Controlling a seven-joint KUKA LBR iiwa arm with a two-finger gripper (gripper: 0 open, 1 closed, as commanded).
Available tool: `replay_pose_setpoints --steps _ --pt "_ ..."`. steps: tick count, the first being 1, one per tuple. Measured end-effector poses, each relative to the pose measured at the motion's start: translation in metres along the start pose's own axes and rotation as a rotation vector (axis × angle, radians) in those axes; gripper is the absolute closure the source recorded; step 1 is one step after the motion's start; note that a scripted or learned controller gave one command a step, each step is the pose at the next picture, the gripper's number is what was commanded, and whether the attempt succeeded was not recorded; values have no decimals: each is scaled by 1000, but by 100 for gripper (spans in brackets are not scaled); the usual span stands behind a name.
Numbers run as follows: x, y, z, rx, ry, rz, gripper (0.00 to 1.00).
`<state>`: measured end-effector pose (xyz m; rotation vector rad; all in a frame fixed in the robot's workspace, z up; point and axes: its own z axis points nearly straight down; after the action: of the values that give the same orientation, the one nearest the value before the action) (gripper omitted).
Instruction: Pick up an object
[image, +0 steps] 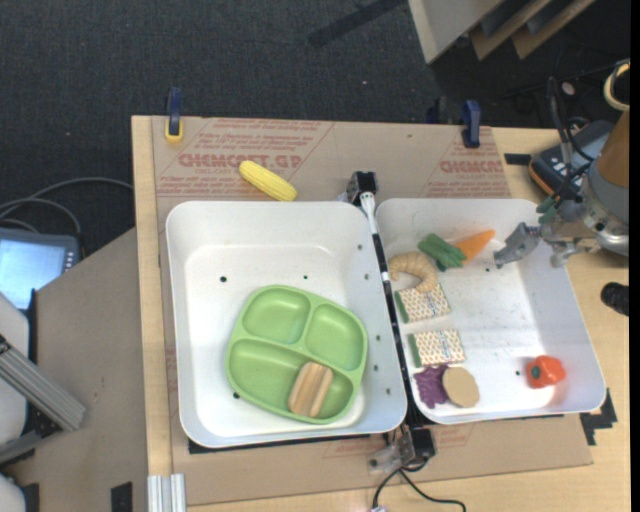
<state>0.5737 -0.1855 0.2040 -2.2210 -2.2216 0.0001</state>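
Note:
My gripper (535, 250) hangs over the upper right part of the right bin (578, 330), open, with nothing between its fingers. The arm comes in from the right edge. Left of the gripper lies an orange carrot with a green top (457, 247). Below that are a tan bread ring (413, 267), two patterned crackers (422, 301) (438, 346), purple grapes (429, 381) and a round tan cookie (461, 387). A small red tomato (545, 371) sits near the bin's lower right corner, well below the gripper.
The left bin (200, 260) holds a green divided plate (290, 335) with a hot dog bun (311, 388) in its lower compartment. A yellow corn cob (267, 180) lies on the board behind the left bin. Clamps and cables stand at the bench's back edge.

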Motion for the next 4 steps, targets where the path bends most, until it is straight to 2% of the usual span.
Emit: replay_pose_setpoints --steps 1,2,3,4 --pt "-18 34 126 5 1 -2 0" --pt "-41 -10 21 -8 -5 4 0" --pt "59 -17 99 9 7 -8 0" --pt "62 38 117 -11 -2 -2 0"
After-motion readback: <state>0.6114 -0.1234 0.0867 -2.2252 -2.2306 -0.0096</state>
